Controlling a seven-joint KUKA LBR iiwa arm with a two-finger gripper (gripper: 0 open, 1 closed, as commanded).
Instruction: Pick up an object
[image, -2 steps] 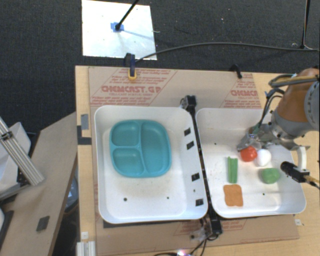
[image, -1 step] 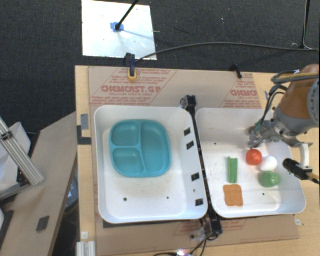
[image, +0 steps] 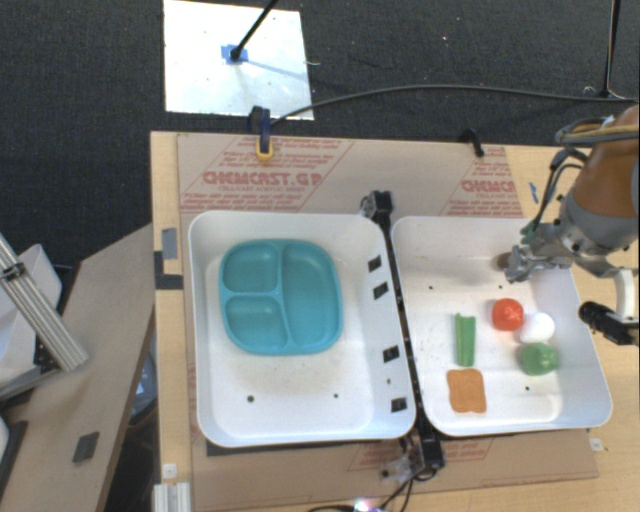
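The right bin (image: 440, 250) holds a green stick (image: 465, 338), a red ball (image: 507, 314), a white ball (image: 540, 326), a green pepper-like piece (image: 538, 359) and a flat orange piece (image: 466, 390). My gripper (image: 518, 264) hangs over the far right part of this bin, just behind the red ball and apart from it. Nothing shows in its grasp. The grey arm with its orange band (image: 605, 180) reaches in from the right edge.
A teal divided plate (image: 280, 297) lies in the left bin (image: 300, 415). A black ridge with clips (image: 392, 320) runs between the two bins. Cables and a clamp (image: 261, 133) lie behind the bins on the cardboard.
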